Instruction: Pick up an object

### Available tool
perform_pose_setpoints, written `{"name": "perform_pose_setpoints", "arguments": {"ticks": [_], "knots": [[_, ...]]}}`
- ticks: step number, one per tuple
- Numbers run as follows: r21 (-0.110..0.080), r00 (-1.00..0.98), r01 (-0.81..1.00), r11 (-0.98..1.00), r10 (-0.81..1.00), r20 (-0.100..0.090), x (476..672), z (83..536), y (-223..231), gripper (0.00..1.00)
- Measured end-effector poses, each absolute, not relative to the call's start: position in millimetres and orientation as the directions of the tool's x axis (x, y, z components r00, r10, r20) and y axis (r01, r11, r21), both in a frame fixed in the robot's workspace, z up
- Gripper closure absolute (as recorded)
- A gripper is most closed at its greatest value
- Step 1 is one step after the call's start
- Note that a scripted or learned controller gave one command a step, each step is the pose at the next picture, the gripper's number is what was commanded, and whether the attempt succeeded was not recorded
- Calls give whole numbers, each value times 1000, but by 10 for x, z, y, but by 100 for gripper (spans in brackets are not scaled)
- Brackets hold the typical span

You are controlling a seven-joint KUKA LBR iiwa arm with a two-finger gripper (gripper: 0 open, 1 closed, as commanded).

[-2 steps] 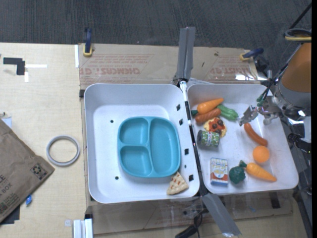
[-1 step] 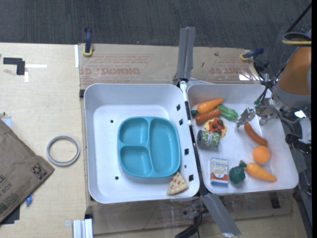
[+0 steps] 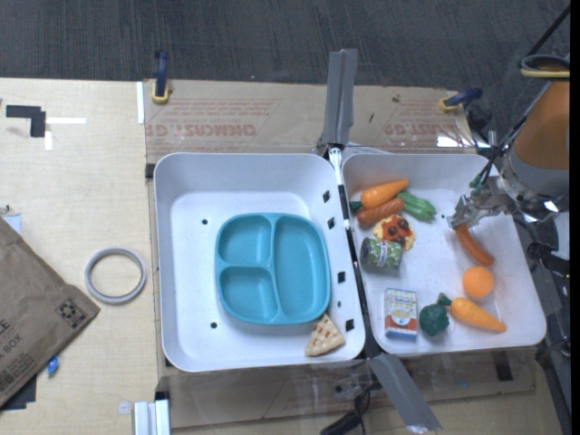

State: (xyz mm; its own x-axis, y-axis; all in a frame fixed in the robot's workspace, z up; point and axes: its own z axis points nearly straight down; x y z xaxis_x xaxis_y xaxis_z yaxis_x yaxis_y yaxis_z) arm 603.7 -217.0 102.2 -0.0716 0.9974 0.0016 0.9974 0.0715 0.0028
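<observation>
The right bin (image 3: 426, 270) holds several toy foods. Near its back lie a carrot (image 3: 384, 191), a reddish sausage (image 3: 379, 210) and a green pepper (image 3: 419, 207). In front of these sit a small can (image 3: 381, 254), a juice box (image 3: 400, 313), a broccoli (image 3: 434, 318), an orange (image 3: 478, 282) and a second carrot (image 3: 478, 314). My gripper (image 3: 466, 212) hangs low over the right bin's back right part. It is just above the upper end of an orange-red sausage (image 3: 475, 246). Nothing is visibly held.
The left bin (image 3: 181, 243) holds a teal divided plate (image 3: 273, 268) and a waffle wedge (image 3: 324, 337) at its front right corner. A tape ring (image 3: 115, 274) and a cardboard box (image 3: 27, 315) lie on the bench to the left. The arm's cables run along the right side.
</observation>
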Motion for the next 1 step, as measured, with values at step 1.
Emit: {"name": "perform_pose_setpoints", "arguments": {"ticks": [1], "knots": [[0,-3,1000,3,1000,-2,6478,2337,-1484,100]]}}
